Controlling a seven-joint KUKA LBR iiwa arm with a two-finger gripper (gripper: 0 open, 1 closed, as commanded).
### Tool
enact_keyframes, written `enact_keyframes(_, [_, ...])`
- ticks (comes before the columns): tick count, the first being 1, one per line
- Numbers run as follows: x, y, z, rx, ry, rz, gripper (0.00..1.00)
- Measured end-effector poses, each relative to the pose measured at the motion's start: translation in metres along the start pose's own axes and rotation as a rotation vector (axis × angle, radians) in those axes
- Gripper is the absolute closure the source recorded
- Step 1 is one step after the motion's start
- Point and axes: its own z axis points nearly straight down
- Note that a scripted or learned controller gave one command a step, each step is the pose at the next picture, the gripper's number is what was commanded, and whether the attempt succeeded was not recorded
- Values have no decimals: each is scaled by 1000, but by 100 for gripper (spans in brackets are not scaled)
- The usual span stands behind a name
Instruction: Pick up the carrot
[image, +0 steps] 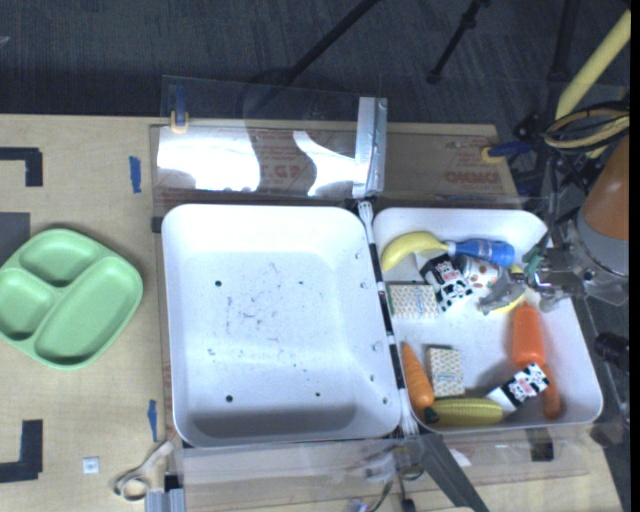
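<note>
One carrot beside right bin wall: probably light, stiff, slick plastic. Best taken across mid-length. Gripper jaws: cannot tell.

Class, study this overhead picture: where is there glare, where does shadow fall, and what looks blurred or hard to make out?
Camera view: strong glare whitens the clear panel behind the left bin; soft shadow lies along that bin's front wall; the claw at the right bin is dark and smeared, so its detail is unclear; the carrot and the green plate are evenly lit and reasonably sharp.
</note>
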Motion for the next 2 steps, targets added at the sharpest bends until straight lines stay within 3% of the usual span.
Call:
enact_keyframes(1, [0,1,-10,-2,0,0,100])
enact_keyframes(2, [-12,0,99,0,0,119,100])
